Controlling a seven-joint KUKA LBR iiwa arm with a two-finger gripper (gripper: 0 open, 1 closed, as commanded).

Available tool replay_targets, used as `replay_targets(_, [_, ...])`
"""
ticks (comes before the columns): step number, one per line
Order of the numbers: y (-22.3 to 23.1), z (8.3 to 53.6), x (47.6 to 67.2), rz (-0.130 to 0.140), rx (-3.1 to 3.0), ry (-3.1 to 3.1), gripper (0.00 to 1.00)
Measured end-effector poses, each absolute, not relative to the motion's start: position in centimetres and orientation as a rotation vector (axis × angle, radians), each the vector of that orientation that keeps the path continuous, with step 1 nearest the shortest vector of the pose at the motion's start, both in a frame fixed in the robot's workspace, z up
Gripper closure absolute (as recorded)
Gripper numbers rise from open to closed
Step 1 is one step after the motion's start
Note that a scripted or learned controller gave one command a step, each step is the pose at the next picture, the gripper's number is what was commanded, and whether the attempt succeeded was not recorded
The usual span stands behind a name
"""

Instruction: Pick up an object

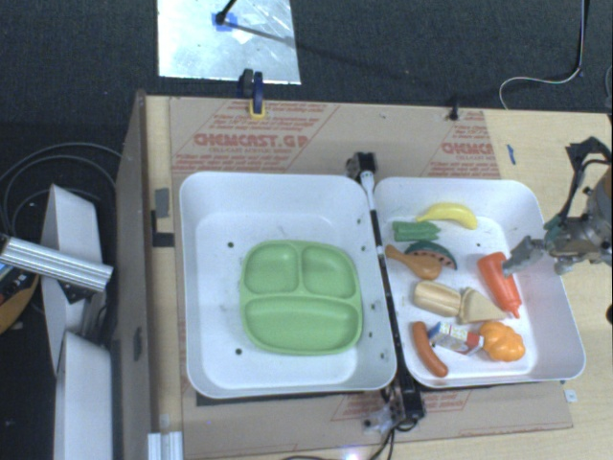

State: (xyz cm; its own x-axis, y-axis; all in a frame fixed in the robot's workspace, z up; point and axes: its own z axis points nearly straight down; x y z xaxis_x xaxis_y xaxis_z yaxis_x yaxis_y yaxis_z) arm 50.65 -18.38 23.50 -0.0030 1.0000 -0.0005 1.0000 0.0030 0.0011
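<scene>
Camera view: tool (518, 254) at right bin's (563, 351) right side, hovering just beside carrot (500, 281); tool state cannot tell. Carrot lies among toy food, looks light, stiff, smooth plastic, likely slippery; best pinched across thick middle.

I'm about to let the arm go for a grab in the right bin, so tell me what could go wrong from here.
1. The gripper sits right beside the carrot, which lies close to the bread roll and the orange pepper; a descent could nudge the neighbours instead of grasping one.
2. The toys are crowded, so the fingers might pinch two at once or slip off.
3. The carrot lies near the right bin's wall, leaving little room.
</scene>
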Motion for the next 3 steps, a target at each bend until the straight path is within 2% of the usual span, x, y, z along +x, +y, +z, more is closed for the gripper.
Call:
replay_targets(1, [-19.1,8.6,57.5,0.002,2.211,2.228,0.0])
replay_targets(2, [-19.1,10.3,57.4,0.003,2.213,2.225,1.0])
replay_targets(3, [-8.5,21.4,59.5,0.013,2.202,2.232,1.0])
